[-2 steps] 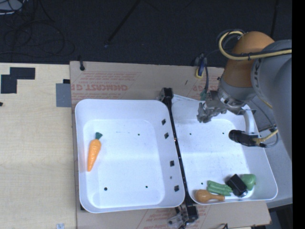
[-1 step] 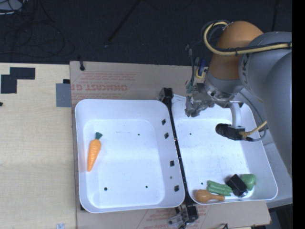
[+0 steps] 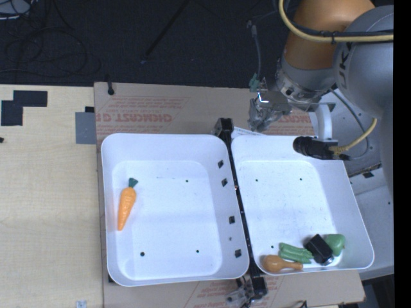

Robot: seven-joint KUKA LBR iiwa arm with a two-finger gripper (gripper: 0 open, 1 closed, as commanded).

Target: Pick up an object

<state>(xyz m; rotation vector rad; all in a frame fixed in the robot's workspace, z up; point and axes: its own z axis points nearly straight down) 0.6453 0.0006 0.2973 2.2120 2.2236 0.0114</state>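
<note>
The gripper (image 3: 262,115) is positioned above the far rim of the right bin (image 3: 302,191), near the divider between the two bins. The state of the fingers cannot be determined; they are small and blurred against the cardboard sheet (image 3: 167,111) under the bins. No object is visible between them.

The left bin (image 3: 167,153) contains one toy carrot (image 3: 126,203), lying near the bin's left wall with its green top pointing away from the camera.

The right bin contains a cluster in its near right corner: an orange pear-shaped toy (image 3: 280,264), a green bean pod (image 3: 295,253), a black block (image 3: 318,248) and a green item (image 3: 335,242). These items are touching or overlapping. The cluster is well apart from the gripper.
</note>
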